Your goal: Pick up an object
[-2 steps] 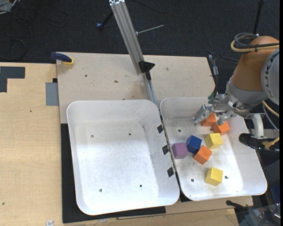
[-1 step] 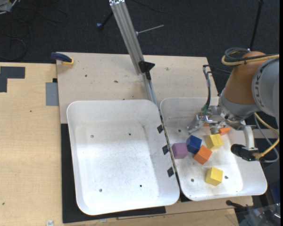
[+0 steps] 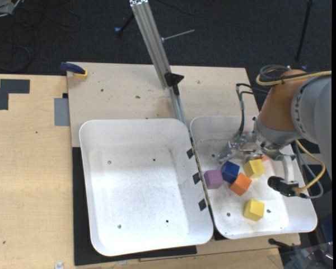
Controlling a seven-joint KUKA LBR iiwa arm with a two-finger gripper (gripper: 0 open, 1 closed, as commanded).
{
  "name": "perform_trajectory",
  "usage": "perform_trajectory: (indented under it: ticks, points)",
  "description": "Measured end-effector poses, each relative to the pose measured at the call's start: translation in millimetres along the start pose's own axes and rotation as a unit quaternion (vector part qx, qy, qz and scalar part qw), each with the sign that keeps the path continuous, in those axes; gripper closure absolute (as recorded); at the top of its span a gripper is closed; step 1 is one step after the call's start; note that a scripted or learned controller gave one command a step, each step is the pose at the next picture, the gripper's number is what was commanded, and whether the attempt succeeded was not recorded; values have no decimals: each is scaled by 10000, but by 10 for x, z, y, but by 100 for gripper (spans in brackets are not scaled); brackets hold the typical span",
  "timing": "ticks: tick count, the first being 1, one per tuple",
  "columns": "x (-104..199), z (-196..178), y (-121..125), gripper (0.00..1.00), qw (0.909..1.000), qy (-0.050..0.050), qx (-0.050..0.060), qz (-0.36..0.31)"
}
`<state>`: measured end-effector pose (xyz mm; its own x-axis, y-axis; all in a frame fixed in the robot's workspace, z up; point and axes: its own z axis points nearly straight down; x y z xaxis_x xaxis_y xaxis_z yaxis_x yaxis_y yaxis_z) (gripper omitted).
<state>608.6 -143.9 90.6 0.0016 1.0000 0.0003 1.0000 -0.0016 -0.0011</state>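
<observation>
The right bin holds several small cubes. A purple cube lies by the bin's left wall, with a blue cube touching it on the right. An orange cube sits just below the blue one. One yellow cube lies to the right of the blue cube, and a second yellow cube sits alone nearer the front. My gripper hangs low in this bin, just above and behind the blue cube. I see nothing held in it.
The left bin stands beside the right one, the two joined by black clips. A slanted metal rail rises behind the bins. Cables loop along the arm at the right bin's right side.
</observation>
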Motion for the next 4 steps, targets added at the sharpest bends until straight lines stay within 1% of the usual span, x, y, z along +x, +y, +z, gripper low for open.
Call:
perform_trajectory:
  ticks: [1,2,3,4]
  points:
    - [-11,-104,-4,100,10000,6,6,25]
    - [-105,-616,-24,100,10000,-6,-17,1]
    - [-117,-1146,-21,100,10000,-4,-19,-5]
    - [334,-1208,145,100,10000,0,-5,-23]
